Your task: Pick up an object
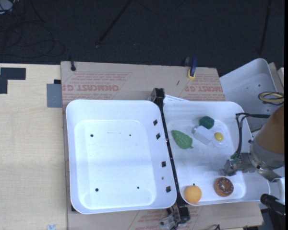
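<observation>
White plastic forms the two shallow bins that are seen side by side on the bench: the left bin point(81, 123) and the right bin point(201, 176), which meet along a dark central divider. One brown cardboard sheet point(134, 83) with red printing is laid beneath them.

Five objects are counted in the right bin. One green leafy piece point(182, 139) is placed near the divider. One dark green rounded object point(206, 122) is found toward the far side, and just beside it one clear plastic item point(201, 135) is seen, with one small yellow ball point(218, 137) at its right. At the near edge one orange ball point(192, 194) is set close to the divider, and one brown ring-shaped doughnut point(223, 187) is placed to its right, apart from it.

The single arm is brought in from the right, and its gripper point(232, 167) is positioned low in the right bin, just beyond the doughnut on the far side. Nothing can be made out between its tips. Whether contact is made with the doughnut cannot be told.
</observation>
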